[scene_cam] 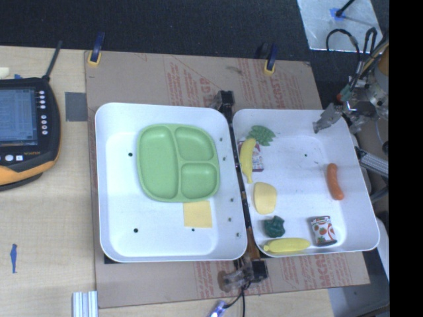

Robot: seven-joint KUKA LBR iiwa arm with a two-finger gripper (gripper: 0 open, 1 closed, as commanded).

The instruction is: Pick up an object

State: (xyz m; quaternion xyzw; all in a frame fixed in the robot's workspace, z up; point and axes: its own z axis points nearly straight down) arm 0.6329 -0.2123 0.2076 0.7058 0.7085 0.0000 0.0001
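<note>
The right bin holds several toy foods. A banana lies along its left wall over a small red and white packet, with a green leafy piece just above. A yellow lump, a dark green piece, a long yellow piece and a red and white can fill the lower part. An orange sausage lies near the right wall. My gripper hovers over the bin's upper right corner, apart from every object, with nothing visibly in it.
The left bin bears a green divided plate and a yellow cheese slice. A teach pendant rests on the bench at far left. Clamps pin the cardboard at the back.
</note>
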